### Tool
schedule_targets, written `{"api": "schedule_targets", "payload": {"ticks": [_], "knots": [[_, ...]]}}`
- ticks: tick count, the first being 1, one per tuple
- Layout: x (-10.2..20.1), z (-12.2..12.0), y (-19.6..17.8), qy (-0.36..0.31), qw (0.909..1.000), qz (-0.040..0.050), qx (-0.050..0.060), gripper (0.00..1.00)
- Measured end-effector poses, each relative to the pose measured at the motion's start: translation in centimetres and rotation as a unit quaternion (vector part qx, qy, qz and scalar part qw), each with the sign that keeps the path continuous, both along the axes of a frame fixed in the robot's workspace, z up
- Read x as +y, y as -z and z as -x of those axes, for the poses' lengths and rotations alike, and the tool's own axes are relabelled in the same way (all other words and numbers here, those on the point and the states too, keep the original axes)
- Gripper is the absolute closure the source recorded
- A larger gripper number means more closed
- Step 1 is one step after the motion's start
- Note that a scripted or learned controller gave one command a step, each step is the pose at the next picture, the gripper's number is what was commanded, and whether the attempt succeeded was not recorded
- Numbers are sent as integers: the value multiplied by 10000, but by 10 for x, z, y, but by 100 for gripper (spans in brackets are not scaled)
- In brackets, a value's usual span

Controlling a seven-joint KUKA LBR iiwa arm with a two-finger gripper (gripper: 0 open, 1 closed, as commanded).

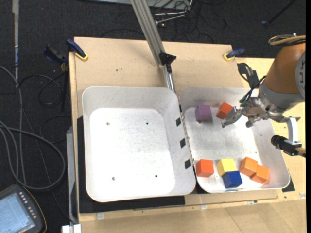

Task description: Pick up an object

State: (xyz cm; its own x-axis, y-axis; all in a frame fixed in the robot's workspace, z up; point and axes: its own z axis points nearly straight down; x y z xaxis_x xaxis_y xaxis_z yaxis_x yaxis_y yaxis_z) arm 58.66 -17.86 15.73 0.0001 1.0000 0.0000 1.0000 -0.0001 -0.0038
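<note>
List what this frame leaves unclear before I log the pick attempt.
- Gripper: in the camera view it sits beside the orange block; finger state and any contact are too small to tell.
- Arm: its base is cut off by the right edge.
- Two orange blocks in the right bin: pressed together, so their boundary is unclear.
- Blue block: whether it touches the yellow block is uncertain.
</note>
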Motion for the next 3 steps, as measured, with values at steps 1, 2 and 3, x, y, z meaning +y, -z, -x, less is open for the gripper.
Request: {"api": "schedule_targets", "payload": {"ticks": [1, 2, 3], "knots": [[-4, -6, 59, 1, 10000, -3, 8, 0], [-3, -6, 62, 0, 10000, 4, -14, 0], [-4, -7, 51, -1, 10000, 6, -27, 100]]}}
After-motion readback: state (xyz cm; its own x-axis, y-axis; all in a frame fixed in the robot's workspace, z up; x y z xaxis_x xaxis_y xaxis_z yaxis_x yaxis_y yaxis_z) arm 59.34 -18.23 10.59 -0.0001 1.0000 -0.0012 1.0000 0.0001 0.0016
